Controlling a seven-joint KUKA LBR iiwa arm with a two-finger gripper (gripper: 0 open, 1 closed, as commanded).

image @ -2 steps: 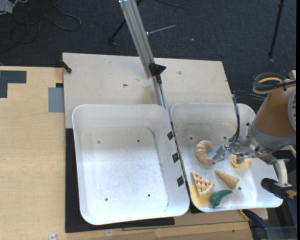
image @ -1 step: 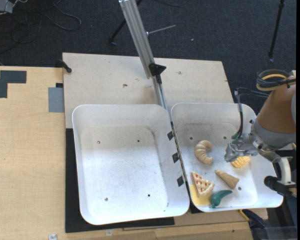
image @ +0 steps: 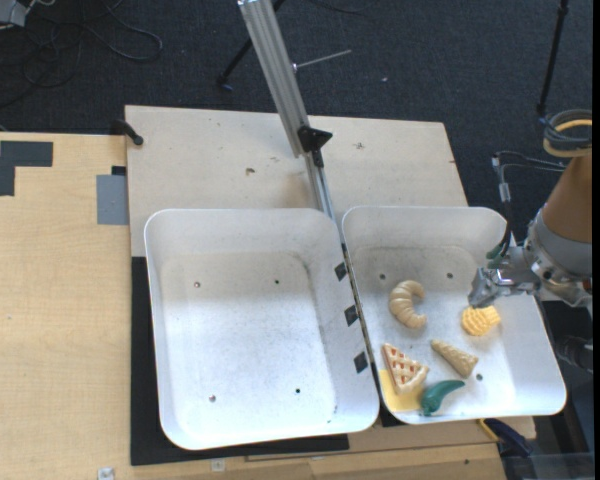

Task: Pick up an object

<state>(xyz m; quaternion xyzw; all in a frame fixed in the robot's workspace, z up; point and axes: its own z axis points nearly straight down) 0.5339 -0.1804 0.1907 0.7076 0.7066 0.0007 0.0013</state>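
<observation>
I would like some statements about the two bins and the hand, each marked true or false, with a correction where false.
1. The croissant lies in the right bin. True.
2. The yellow round piece lies in the left bin. False: it lies in the right bin, just below the hand.
3. The green piece lies near the front edge of the right bin. True.
4. The hand is above the left bin. False: it is at the right bin's right side.
5. The waffle wedge lies to the right of the cone. False: it lies to its left.
</observation>
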